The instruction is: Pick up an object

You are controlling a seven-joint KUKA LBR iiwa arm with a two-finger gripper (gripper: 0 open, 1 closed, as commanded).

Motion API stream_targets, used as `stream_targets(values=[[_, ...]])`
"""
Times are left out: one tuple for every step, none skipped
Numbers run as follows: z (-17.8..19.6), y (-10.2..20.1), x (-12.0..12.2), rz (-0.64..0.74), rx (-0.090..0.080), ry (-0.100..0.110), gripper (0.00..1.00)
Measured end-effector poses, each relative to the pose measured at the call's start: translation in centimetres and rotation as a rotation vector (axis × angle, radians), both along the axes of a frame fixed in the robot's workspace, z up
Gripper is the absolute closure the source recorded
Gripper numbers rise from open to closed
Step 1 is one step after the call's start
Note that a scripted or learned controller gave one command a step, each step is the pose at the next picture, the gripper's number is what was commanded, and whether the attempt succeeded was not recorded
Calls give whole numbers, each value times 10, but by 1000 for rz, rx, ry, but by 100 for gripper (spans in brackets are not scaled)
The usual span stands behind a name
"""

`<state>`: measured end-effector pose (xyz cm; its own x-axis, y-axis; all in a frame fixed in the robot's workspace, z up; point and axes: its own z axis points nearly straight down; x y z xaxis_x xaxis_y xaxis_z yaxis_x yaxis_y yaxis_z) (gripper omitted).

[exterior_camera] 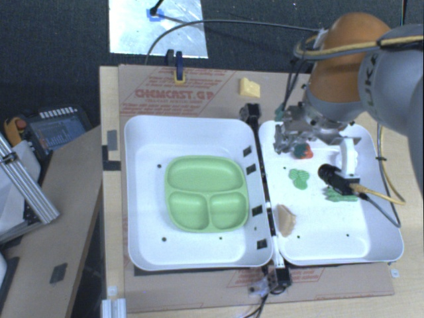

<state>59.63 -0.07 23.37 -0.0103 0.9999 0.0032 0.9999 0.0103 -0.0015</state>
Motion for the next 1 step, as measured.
stream_targets(values=[[7, 49, -11, 0, -1, -1, 100]])
